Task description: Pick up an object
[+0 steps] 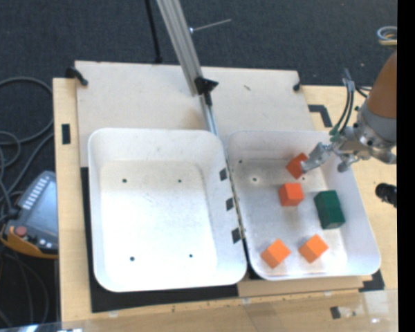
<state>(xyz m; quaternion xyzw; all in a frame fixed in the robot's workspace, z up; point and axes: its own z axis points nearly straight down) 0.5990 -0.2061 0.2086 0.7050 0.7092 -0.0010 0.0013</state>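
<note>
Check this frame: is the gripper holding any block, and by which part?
It cannot be told. The gripper sits right beside the top orange block in the right bin, but whether that block is gripped is unclear.

**Bench surroundings**

A dark grey carpet (pixel 69 19) is covering the floor around a pale wooden bench (pixel 145 92). An aluminium rail (pixel 180 37) is slanting up from the bench's rear centre. Black cables (pixel 7 137) are lying looped on the floor at the left, beside a handheld controller (pixel 34 209) with an orange edge. Even light is falling across the surface.
</note>
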